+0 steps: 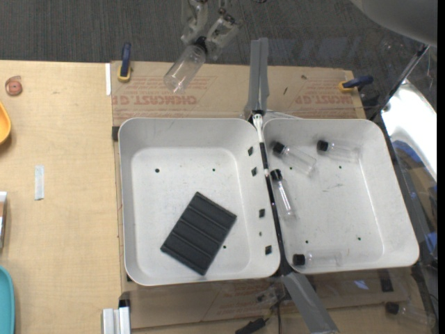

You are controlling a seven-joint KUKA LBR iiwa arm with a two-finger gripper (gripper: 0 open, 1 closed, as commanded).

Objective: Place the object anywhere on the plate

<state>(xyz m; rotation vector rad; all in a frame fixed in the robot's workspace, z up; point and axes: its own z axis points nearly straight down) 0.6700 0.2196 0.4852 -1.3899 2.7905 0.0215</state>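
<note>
A black ridged plate (199, 232) lies flat and at an angle in the left bin (139, 207), toward its near side. My gripper (206, 39) hangs high above the bench, beyond the far edge of the left bin. It is shut on the capped end of a clear vial (183, 70), which slants down and to the left over the cardboard. The vial is well up and away from the plate.
The right bin (389, 214) holds several clear vials with black caps, such as one near the divider (281, 195) and one at the front (316, 259). A metal bar (259, 75) stands between the bins at the back. Blue clamps (126, 60) (354, 83) pin the cardboard.
</note>
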